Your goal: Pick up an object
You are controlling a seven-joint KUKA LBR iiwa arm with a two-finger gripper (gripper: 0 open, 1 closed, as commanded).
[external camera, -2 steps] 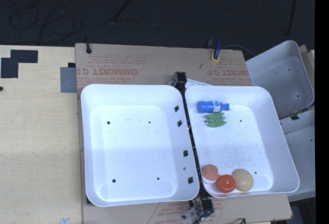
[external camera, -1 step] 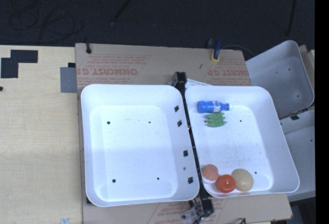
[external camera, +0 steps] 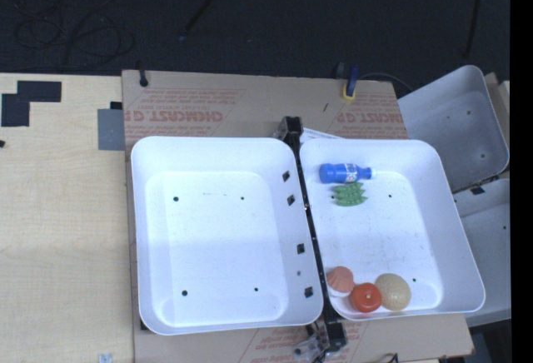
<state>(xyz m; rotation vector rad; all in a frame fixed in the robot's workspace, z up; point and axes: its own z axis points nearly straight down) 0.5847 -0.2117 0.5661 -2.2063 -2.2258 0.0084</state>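
Observation:
The right bin (external camera: 433, 211) holds several small objects. A blue bottle (external camera: 343, 172) with a white cap lies on its side near the bin's far edge. Just in front of it sits a small green leafy piece (external camera: 350, 195). At the near edge three round items cluster together: a pale pink one (external camera: 340, 278), a red-orange one (external camera: 365, 297) and a tan one (external camera: 393, 290).
The left bin (external camera: 158, 236) adjoins the right one along a black clamp strip (external camera: 301, 220). Both rest on a cardboard sheet (external camera: 216, 107). A grey metal plate (external camera: 458, 124) sits off the right bin's far right corner. Wooden bench (external camera: 58, 228) lies to the left.

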